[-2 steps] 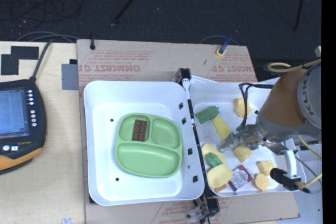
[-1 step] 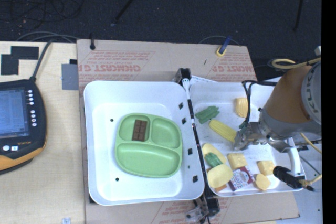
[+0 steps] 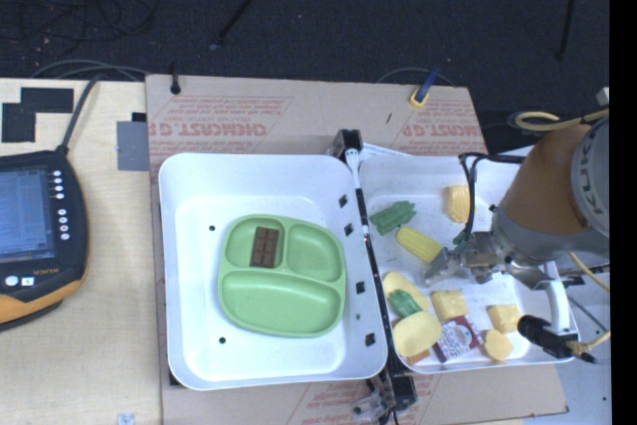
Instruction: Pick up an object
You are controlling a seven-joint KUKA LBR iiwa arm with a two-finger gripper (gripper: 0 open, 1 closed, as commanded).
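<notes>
The right bin (image 3: 418, 176) holds several small toy foods. Among them are a green piece (image 3: 391, 217), a yellow corn cob (image 3: 418, 243), a pale yellow piece (image 3: 457, 203) near the back, yellow blocks (image 3: 448, 304) and a red-and-white packet (image 3: 456, 340). My gripper (image 3: 445, 266) hangs low in the middle of this bin, just right of the corn cob and above the yellow blocks. The wrist hides whatever lies under it. I see nothing held in the gripper.
The left bin (image 3: 199, 214) bears a green divided plate (image 3: 279, 299) with a brown chocolate bar (image 3: 265, 247) in its upper left compartment. A black divider (image 3: 358, 244) runs between the bins. A control pendant (image 3: 35, 224) lies on the bench at far left.
</notes>
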